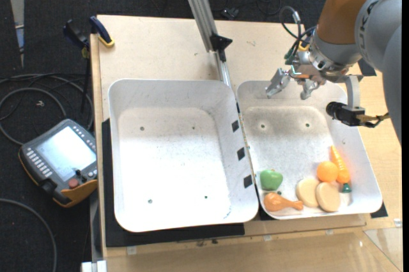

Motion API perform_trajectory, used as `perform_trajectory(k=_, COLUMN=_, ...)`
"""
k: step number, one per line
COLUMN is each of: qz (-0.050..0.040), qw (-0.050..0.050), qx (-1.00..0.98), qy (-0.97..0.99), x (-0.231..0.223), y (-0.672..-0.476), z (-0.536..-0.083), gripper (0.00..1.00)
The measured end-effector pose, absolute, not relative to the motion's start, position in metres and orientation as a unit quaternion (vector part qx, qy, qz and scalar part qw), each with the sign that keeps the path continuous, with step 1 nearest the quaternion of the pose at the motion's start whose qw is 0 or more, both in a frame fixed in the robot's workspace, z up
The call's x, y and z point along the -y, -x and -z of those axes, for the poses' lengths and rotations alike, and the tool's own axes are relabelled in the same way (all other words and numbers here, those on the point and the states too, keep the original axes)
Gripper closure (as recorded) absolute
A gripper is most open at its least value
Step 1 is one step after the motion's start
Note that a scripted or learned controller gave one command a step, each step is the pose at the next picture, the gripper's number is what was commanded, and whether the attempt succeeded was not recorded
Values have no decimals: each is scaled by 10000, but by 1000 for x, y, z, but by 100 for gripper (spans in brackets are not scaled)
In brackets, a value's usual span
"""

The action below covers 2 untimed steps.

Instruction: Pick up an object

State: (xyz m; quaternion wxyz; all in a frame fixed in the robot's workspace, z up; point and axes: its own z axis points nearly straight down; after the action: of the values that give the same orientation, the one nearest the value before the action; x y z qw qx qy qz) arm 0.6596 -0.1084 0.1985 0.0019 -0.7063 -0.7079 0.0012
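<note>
The grey two-finger gripper (293, 87) hangs over the far rim of the right shallow white bin (287, 120), its fingers spread apart with nothing between them. Beneath it the bin's floor lies bare across the far half. All the objects crowd the near edge: a green pepper-shaped toy (271, 179), an orange drumstick-shaped toy (281, 202), two pale tan round slices (319, 194), an orange ball (327, 172) and an orange carrot (340, 168) against the right wall. The left shallow white bin (169, 149) sits alongside, touching.
</note>
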Motion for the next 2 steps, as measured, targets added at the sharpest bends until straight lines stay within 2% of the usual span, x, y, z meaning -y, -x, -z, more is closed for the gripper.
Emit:
perform_trajectory(k=1, qz=-1, qw=-2, qx=7084, qy=7058, x=108, y=-661, z=-201, gripper=0)
perform_trajectory(k=2, qz=-20, qw=22, qx=7080, qy=7062, x=108, y=-663, z=-138, gripper=0)
